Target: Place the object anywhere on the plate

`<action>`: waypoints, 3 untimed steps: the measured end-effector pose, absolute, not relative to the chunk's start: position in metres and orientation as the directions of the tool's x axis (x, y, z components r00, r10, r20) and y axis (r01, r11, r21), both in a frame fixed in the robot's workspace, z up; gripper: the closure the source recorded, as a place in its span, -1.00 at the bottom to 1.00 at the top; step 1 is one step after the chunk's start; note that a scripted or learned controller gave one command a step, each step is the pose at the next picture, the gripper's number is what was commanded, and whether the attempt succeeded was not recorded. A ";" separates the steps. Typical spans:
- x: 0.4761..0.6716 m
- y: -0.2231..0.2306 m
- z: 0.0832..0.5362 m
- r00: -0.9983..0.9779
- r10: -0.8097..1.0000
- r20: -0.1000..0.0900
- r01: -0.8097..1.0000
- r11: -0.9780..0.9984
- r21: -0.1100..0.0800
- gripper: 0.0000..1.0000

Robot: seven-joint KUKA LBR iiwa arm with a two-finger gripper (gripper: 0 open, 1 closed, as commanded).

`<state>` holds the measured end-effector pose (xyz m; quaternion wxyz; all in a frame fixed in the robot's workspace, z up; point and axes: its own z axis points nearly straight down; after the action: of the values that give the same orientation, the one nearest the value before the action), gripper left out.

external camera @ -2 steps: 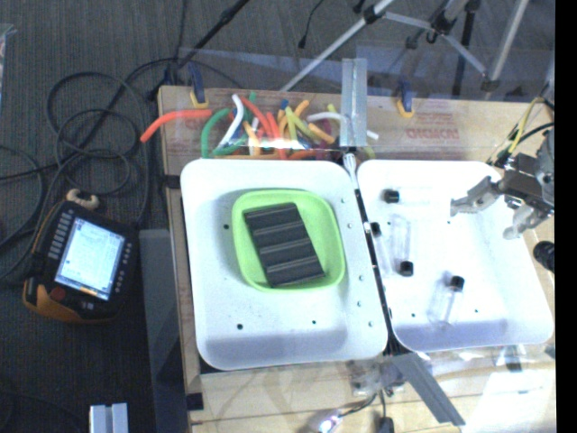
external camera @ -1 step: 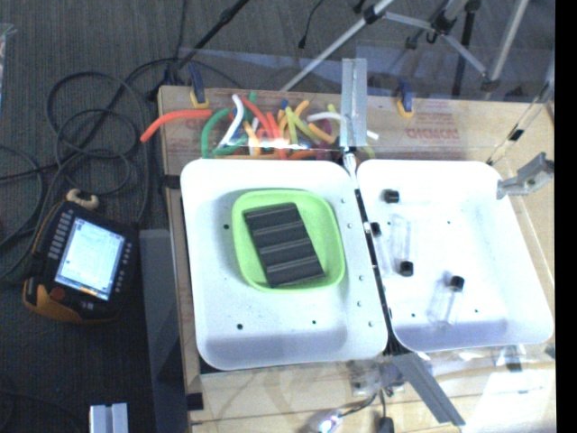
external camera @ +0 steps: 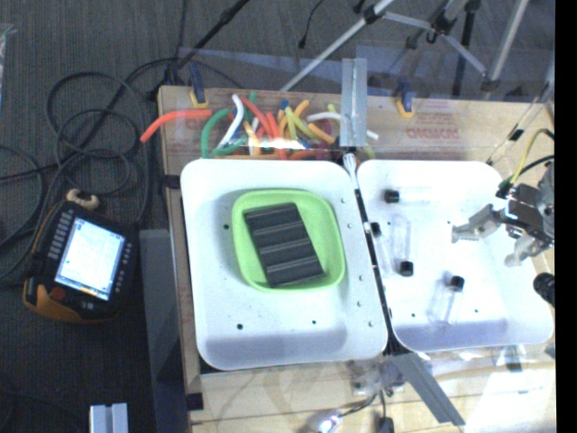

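Observation:
A dark grey ridged block (external camera: pixel 286 244) lies flat on the green plate (external camera: pixel 334 242) in the left bin (external camera: pixel 207 314), roughly in the plate's middle. My gripper (external camera: pixel 488 244) hangs over the right side of the right bin (external camera: pixel 478 332), far from the plate. Its two grey fingers are spread open, one fingertip (external camera: pixel 467 231) pointing left, with nothing between them.
Three clear vials with black caps lie in the right bin: one at the back (external camera: pixel 397 196), one in the middle (external camera: pixel 402 246), one toward the front (external camera: pixel 445 298). Coloured tubes (external camera: pixel 270 126) lie behind the left bin. A teach pendant (external camera: pixel 83 260) sits on the floor at left.

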<state>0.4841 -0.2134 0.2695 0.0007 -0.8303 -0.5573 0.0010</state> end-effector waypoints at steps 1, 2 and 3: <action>0.546 -0.213 0.208 0.343 0.939 -0.002 0.939 -0.343 -0.002 -1.00; 0.609 -0.214 0.258 -0.006 1.000 -0.003 1.000 0.006 0.000 -1.00; 0.555 -0.224 0.318 -0.010 1.000 -0.002 1.000 0.010 0.001 -1.00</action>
<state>0.5552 -0.2237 0.3178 -0.0011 -0.7035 -0.7107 0.0005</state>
